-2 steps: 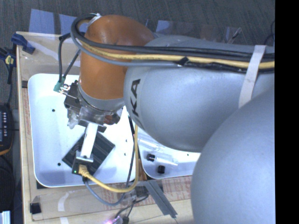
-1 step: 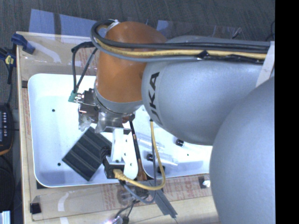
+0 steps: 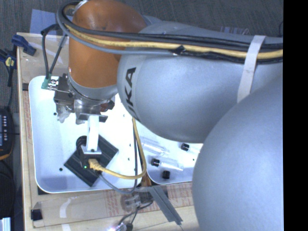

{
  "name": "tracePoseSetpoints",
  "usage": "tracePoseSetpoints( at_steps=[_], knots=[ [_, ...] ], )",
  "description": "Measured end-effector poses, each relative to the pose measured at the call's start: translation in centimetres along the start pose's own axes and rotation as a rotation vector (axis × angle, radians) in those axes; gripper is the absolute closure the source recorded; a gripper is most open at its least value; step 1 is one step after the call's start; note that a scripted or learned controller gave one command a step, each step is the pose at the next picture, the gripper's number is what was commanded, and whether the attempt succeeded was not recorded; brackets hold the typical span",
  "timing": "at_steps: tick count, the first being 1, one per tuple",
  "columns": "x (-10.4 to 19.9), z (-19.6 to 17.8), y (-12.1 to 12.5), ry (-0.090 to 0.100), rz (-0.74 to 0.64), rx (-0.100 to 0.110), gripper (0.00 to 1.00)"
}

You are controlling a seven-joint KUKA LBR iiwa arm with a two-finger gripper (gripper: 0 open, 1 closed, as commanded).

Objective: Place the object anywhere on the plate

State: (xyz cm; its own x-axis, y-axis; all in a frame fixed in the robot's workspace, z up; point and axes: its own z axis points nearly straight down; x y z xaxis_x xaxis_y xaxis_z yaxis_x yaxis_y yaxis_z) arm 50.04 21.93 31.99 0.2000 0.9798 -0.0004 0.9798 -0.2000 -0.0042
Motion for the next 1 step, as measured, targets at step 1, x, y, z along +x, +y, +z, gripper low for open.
tracePoseSetpoints(
  at_steps=[1],
  knots=[
    [-8.25, 2.27, -0.26, -0.003, -0.338, 0.002, 1.00]
  ],
)
